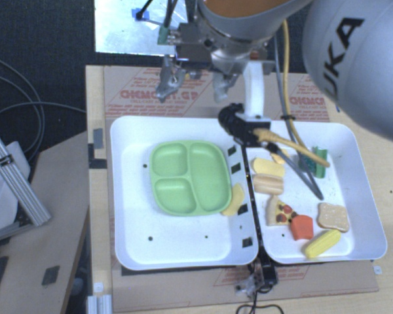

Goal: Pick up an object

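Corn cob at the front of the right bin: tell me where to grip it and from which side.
Grip the corn cob across its middle, coming straight down from above. It lies flat and slanted, near the bin's front rim, so the fingers probably should close across its narrow width. The toast and red block sit close behind, leaving little room there.

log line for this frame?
gripper: open, holding nothing, above bins' far edge | green tray: left bin | toy food: right bin
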`<state>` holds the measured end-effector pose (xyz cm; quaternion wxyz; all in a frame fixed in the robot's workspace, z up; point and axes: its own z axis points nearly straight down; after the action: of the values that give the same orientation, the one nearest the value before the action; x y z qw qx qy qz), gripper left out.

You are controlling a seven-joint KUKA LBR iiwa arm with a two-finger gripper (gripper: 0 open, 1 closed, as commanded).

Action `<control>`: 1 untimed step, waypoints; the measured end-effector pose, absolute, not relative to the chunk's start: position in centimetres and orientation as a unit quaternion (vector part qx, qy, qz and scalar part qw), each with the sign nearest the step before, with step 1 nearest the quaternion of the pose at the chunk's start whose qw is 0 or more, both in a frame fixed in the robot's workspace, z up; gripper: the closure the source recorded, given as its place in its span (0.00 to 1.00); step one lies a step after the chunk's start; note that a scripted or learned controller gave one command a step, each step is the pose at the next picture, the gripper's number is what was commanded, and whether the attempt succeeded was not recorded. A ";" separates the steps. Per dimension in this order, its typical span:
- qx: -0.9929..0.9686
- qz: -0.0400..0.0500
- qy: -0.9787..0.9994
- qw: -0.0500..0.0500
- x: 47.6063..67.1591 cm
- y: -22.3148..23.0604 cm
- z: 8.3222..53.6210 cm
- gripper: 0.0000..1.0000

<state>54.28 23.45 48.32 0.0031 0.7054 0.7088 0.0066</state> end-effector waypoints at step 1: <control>0.703 0.003 0.711 0.001 54.1 23.5 48.9 1.00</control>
<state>54.05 23.49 48.85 0.0008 0.7028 0.7114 0.0029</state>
